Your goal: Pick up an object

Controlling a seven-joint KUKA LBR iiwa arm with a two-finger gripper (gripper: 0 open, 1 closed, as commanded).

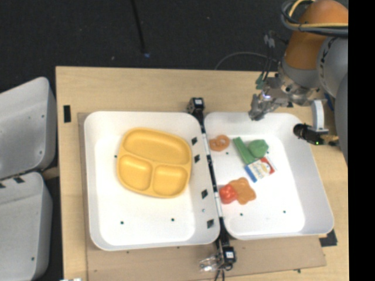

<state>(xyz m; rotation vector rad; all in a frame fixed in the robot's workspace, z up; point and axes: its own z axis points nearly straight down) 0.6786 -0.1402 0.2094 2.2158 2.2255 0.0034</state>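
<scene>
You are watching the gripper (258,111) hovering at the right bin's (304,215) far edge, finger state unclear; next it is needing descent toward the green toy (251,148)

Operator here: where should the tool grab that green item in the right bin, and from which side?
Probably straight from above, across the narrow strip end of the green item. It lies flat, and that end toward the bin's back is slimmer than the bulkier part. The tool hovers nearby.
</scene>
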